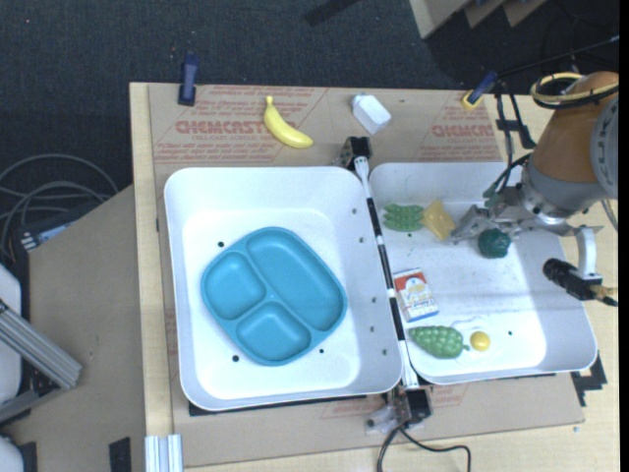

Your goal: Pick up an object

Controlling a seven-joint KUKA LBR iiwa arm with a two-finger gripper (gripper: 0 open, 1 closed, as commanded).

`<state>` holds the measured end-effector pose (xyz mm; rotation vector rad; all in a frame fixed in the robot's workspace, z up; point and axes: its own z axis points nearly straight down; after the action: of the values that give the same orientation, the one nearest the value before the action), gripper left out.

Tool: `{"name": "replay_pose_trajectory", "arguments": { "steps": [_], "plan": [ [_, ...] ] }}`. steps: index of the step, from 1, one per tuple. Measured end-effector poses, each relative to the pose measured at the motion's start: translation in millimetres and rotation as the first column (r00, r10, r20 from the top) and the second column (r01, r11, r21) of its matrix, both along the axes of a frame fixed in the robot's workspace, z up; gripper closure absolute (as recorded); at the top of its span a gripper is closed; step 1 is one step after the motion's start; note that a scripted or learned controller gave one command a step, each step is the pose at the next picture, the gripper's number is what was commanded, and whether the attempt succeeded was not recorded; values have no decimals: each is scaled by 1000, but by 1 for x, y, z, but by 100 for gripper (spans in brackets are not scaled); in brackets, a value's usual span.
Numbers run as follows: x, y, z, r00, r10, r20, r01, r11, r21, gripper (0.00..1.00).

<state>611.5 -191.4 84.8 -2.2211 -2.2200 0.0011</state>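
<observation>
Two white bins: the left bin [187,264] holds one blue tray [273,295]. The right bin [550,352] holds six small things; the gripper [488,226] stands over one dark green ball [493,243], its grip impossible to tell

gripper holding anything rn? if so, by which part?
Cannot be told. The pincer sits right over a dark green round object in the right bin; its tips are hidden by the wrist.
</observation>
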Motion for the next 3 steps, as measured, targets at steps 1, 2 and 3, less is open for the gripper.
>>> {"name": "replay_pose_trajectory", "arguments": {
  "steps": [1, 2, 3],
  "plan": [
    [1, 0, 11, 1000, 0, 2, 0, 1000, -1, 100],
    [-21, 84, 67, 1000, 3, 1, -3, 1000, 1, 100],
    [-41, 64, 79, 1000, 0, -1, 0, 1000, 0, 100]
  ]
}}
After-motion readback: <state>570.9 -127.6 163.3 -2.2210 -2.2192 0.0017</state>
